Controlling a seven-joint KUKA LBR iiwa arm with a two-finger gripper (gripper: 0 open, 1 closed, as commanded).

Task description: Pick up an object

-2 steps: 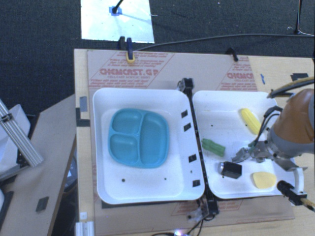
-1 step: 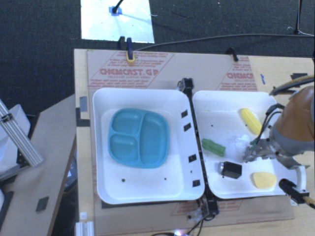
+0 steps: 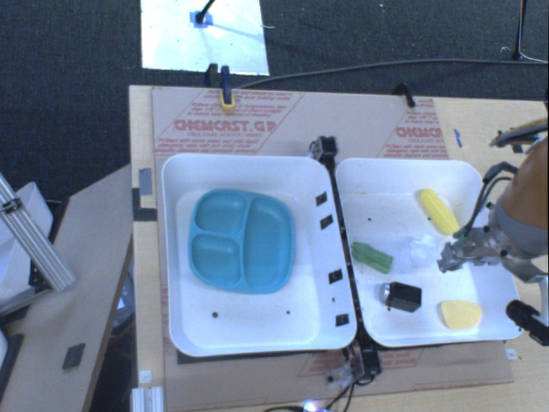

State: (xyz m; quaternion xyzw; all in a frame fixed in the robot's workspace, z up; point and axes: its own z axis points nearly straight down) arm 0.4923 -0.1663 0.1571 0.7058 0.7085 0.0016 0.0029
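The right bin (image 3: pixel 386 187) holds several small items. A yellow corn-shaped piece (image 3: pixel 438 211) lies near its far right. Toward the divider lies a green oblong piece (image 3: pixel 372 257), and a black block (image 3: pixel 401 296) is in front of it. A pale yellow rounded piece (image 3: pixel 461 315) rests near the front right corner. A small clear, whitish thing (image 3: pixel 422 249) lies in the middle. My gripper (image 3: pixel 449 258) hangs low over the bin's right side, just right of the whitish thing and above the pale yellow piece. Nothing is visibly held.
The left bin (image 3: pixel 184 316) bears a blue divided plate (image 3: pixel 243 240). A black divider with clips (image 3: pixel 339 247) runs between the bins. The grey arm (image 3: pixel 523 221) enters from the right edge. A blue and yellow clamp (image 3: pixel 226 88) sits at the board's far edge.
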